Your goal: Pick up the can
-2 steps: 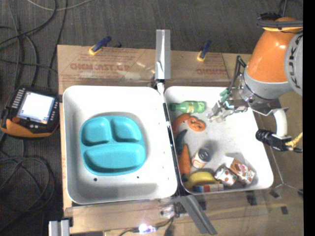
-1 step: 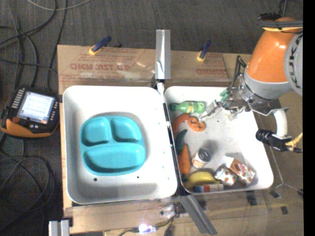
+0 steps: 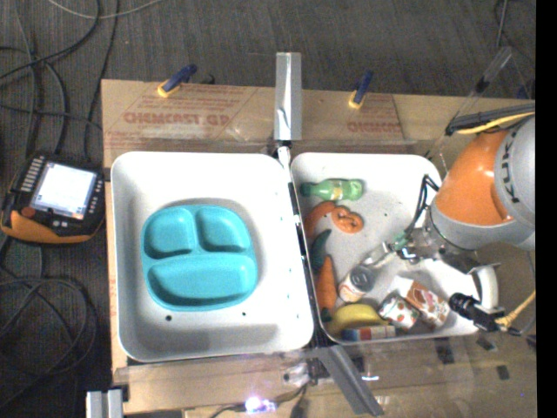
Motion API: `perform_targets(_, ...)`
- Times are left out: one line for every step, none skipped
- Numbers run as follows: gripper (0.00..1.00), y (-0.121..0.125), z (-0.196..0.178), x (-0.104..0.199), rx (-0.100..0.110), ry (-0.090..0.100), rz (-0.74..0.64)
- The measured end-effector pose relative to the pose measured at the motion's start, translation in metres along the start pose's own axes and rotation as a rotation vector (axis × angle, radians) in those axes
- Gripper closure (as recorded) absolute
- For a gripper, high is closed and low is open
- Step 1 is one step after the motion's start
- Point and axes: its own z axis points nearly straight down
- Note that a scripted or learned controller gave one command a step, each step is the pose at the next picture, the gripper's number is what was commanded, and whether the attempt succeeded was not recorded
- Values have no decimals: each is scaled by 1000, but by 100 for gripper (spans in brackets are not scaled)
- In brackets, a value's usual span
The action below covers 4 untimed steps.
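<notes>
The gripper [image 3: 376, 258] hangs low in the right bin [image 3: 409, 165], just above the can [image 3: 358, 280] near the front edge — whether it's spread, I cannot tell.

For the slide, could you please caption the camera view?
KUKA arm's pincer lowered over the can in the cluttered right bin; teal divided tray in the left bin.
</notes>
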Motion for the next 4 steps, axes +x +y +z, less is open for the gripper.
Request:
perform_targets(0,34,-47,56,0,0,-25)
perform_targets(0,-16,11,28,-13,-2,47)
perform_targets(100,-14,0,26,-18,-6,48)
perform_targets(0,-15,0,26,-17,-6,48)
